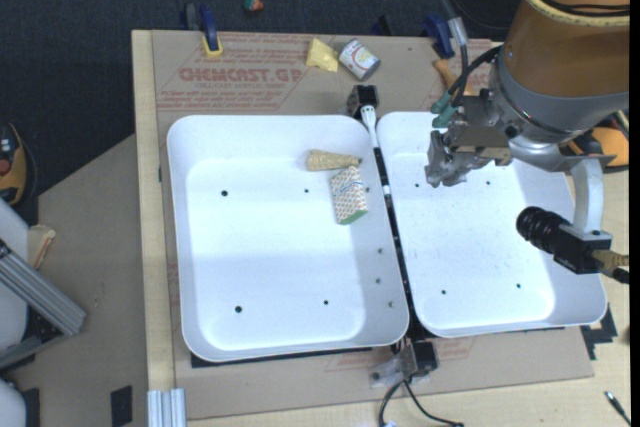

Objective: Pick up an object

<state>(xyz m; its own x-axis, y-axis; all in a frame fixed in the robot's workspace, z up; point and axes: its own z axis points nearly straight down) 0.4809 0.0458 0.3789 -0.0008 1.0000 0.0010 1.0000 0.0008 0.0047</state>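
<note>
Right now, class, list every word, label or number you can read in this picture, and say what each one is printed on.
"CHEMCAST G P": red print on the brown board under the bins; the first letters are blurred, and the end is covered by a yellow piece.
Small box on the board: print too small to read.
Patterned packet in the left bin: no readable text.

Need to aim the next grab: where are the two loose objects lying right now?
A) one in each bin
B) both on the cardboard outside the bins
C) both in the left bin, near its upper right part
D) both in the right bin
C: the tan roll and patterned packet lie together inside the left bin, near the divider.
</note>
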